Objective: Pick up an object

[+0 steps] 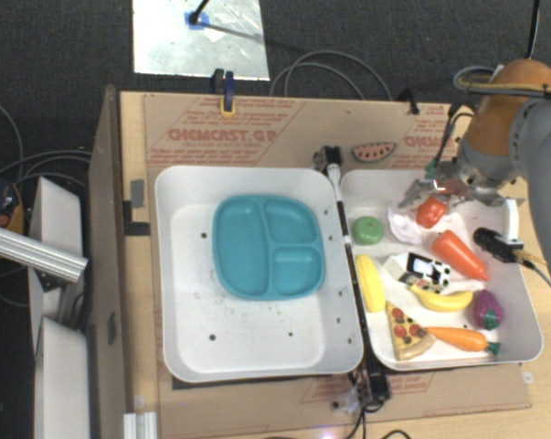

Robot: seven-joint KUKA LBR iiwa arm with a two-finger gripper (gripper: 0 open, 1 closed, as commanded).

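From the overhead camera, the grey arm with its orange band reaches in from the right, and the two-finger gripper (437, 190) sits low over the back of the right-hand white bin (531, 335). Right beneath it, seemingly touching, is a small red-orange rounded toy, tomato-like (430, 212), resting on a crumpled white piece (405, 226). Whether the gripper is spread or closed I cannot tell from here; metal and toy blur together, so I won't call it a hold.

Just in front of the gripper, toward the bin's near side, lies an orange plastic carrot with a fat body (459, 254). Further on are a black-and-white patterned toy (428, 268), a yellow plastic banana (444, 298), a slim orange carrot with a green tip (460, 338), a pizza-slice toy (408, 331) and a purple rounded piece (487, 308). Off to the gripper's left sit a green round toy (367, 230) and a yellow corn cob (370, 283).

The red toy looks like hollow play food: light, stiff, smooth-skinned and likely slippery on its curve. My guess is the best hold is straight across its widest middle, fingers square, or it squirts out sideways. Nothing fragile there.

Well away to the gripper's left, the other white bin (179, 291) carries a teal sectioned plastic plate (268, 246).
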